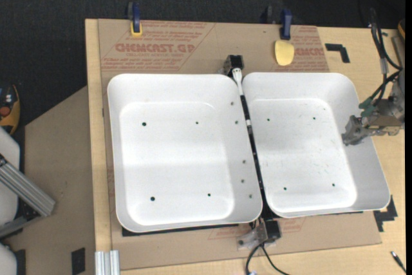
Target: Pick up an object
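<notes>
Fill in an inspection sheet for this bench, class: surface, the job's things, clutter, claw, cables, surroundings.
Surface: brown board bearing two white bins, left bin and right bin, side by side.
Job's things: nothing seen in the bins.
Clutter: yellow piece on the board behind the right bin.
Claw: claw at the right bin's right rim; too small to judge.
Cables: cable at the front edge.
Surroundings: blue clamps on the back edge; dark floor.

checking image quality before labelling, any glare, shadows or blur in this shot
Camera view: lighting is even and sharp overall; the left bin shows a soft brightness band across its floor, the right bin a faint grey shading at centre. No harsh glare. The gripper at the right bin's rim looks small and slightly blurred.
</notes>
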`<control>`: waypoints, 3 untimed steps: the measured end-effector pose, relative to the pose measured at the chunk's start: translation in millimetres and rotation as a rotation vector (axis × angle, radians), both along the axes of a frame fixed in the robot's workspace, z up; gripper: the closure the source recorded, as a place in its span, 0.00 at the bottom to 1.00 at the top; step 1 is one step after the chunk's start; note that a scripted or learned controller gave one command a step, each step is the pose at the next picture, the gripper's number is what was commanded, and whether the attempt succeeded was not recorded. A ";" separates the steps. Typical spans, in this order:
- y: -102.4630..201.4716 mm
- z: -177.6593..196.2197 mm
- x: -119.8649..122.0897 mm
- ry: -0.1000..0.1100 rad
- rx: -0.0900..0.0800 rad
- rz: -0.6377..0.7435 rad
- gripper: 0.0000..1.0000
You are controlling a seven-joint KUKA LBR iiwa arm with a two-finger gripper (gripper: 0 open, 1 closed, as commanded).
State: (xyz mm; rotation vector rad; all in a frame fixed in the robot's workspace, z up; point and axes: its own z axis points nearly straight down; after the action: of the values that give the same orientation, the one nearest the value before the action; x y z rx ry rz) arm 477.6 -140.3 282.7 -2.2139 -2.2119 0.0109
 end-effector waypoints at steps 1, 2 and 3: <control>47.5 146.2 3.1 -0.031 -0.005 0.008 1.00; 84.9 54.6 17.3 -0.008 -0.002 0.004 1.00; 119.2 137.8 28.9 -0.022 -0.004 0.004 1.00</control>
State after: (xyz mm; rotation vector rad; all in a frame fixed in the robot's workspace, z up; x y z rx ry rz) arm 506.5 -21.1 420.5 -2.2222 -2.2297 -0.0090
